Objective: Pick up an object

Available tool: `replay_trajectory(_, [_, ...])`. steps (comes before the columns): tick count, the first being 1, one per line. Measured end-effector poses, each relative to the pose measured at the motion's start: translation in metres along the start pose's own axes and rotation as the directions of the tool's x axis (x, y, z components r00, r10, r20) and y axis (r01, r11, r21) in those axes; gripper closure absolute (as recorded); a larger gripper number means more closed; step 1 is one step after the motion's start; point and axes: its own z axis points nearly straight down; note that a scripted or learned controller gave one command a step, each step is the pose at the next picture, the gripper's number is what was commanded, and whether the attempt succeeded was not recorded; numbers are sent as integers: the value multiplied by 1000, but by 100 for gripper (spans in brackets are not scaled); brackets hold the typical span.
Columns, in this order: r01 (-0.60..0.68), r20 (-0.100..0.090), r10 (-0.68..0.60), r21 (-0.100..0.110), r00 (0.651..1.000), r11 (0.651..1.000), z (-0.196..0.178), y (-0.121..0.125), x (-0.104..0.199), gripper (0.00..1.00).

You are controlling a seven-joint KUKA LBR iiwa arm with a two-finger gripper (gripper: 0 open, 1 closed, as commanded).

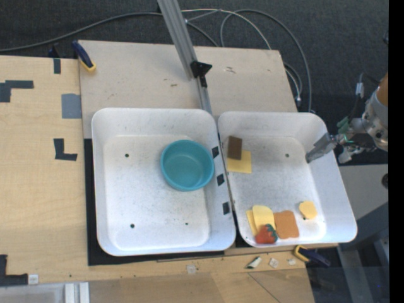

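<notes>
Hovering at the right bin's (328, 188) far rim, the gripper (323, 146) carries nothing; we cannot tell its state. We should centre over the yellow sponge square (240, 163) before descending.

No text, label, brand, number or sign can be read anywhere here. The grey tape patches on the counter (38, 93) are blank shapes, not letters.
</notes>
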Motion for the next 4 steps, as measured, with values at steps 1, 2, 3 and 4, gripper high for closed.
replay_trajectory(1, [0, 0, 0, 0, 1000, 1000, 0, 0, 0, 0])
replay_trajectory(2, [-1, 0, 1, 4, 1000, 1000, 43, -1, 3, 0])
replay_trajectory(3, [-1, -2, 1, 6, 1000, 1000, 102, 4, 11, 0])
replay_trajectory(4, [-1, -1, 1, 5, 1000, 1000, 146, 6, 11, 0])
